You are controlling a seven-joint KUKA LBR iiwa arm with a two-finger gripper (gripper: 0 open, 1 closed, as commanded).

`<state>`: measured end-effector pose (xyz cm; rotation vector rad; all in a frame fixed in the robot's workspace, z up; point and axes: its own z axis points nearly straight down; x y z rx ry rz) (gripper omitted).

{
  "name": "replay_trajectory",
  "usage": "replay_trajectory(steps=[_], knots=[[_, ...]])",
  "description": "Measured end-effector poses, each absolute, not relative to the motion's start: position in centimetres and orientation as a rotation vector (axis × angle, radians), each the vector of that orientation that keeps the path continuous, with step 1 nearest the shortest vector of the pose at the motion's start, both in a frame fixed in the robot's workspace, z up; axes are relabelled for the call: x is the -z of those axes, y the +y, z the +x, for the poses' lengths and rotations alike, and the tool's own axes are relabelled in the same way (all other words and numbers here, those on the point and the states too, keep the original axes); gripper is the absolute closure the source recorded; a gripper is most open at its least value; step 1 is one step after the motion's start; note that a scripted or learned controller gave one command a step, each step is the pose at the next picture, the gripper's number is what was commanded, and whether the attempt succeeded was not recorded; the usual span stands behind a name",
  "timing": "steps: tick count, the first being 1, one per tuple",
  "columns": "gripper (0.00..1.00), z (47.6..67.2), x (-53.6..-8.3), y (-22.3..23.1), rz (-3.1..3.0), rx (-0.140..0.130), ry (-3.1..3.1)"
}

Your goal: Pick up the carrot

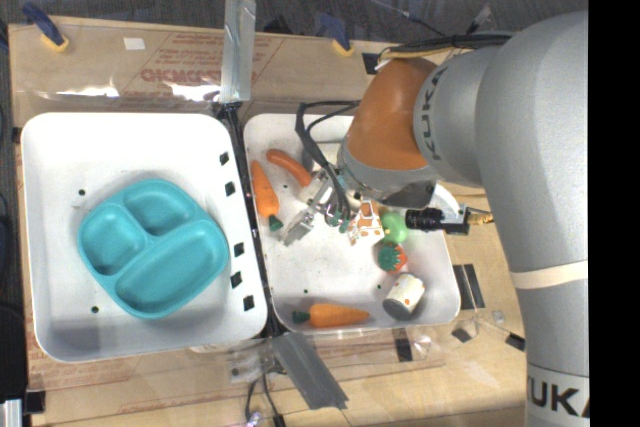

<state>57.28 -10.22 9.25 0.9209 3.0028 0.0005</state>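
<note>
Carrot: the nearest carrot (263, 190) lies lengthwise along the left wall of the right bin (330, 287), just left of the gripper (308, 215).
Second carrot: another carrot (336, 316) lies near that bin's front edge, well apart from the gripper.
Grip: you cannot tell from this view whether the gripper is released or clenched; no carrot shows in it.
Step in hand: by my reading, you are lining up over the carrot by the wall.
Doing it well: turn the wrist so the grip closes across the carrot's narrow width, not along it. Take it near the middle, and keep clear of the bin wall, which it almost touches.
Risk: a reddish-orange stick (289, 165) lies close by and could be nudged or taken by mistake.
Count, carrots: two sure, plus that stick, which may be a third.
Count, others: one teal divided plate (150, 245) in the left bin (60, 145); one strawberry (391, 257), one green piece (394, 227), one white cup (405, 294).
Count, bins: two on the bench (120, 60).
</note>
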Motion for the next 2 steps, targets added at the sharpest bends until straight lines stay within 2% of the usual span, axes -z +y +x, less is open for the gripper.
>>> replay_trajectory(steps=[1,2], knots=[[0.00,60.1,-9.2,-10.2,1.236,0.000,2.888],[0.00,60.8,-19.4,-5.8,1.583,-0.003,2.709]])
